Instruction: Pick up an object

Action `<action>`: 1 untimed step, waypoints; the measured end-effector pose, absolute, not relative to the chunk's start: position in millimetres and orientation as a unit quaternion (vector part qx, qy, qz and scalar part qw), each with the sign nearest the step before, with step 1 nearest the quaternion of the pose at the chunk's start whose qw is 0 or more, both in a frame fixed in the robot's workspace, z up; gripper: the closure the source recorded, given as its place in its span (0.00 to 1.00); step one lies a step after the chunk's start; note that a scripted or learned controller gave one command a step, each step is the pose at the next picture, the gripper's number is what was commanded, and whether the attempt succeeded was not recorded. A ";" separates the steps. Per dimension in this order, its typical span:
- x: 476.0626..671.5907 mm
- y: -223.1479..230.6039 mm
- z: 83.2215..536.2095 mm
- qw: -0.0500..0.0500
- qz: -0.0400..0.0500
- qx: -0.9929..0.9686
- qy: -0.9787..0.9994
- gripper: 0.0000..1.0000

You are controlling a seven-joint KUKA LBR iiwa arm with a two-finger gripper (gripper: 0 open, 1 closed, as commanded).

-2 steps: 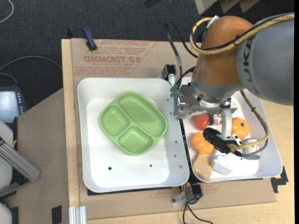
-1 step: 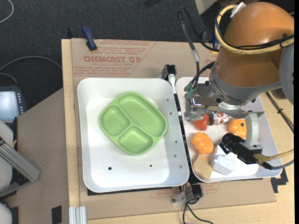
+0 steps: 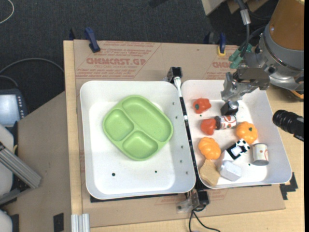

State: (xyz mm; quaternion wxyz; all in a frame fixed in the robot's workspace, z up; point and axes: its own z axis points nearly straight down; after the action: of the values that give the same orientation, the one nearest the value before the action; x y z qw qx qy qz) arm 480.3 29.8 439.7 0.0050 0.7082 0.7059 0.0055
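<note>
We're over the small can [image 3: 228, 122] in the right bin [image 3: 275, 175]; fingers [image 3: 231, 104] state unclear. Centre, descend straight, avoid the 2 peppers [image 3: 202, 105].

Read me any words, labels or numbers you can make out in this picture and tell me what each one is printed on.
"CHEMCAST G P", red print, left of the brown paper-covered board under the two bins.
The same red print repeats on the board's right side, too cut off to read.
Smaller red lines beneath both: too blurred to read.
Red mark on the small white cylinder cup: too small to read.
</note>
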 end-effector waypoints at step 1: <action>478.0 141.7 387.9 -0.003 -0.002 0.703 0.711 1.00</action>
State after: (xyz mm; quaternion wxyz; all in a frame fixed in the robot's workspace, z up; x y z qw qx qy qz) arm 478.0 141.7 387.9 -0.0027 0.7032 0.7110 -0.0022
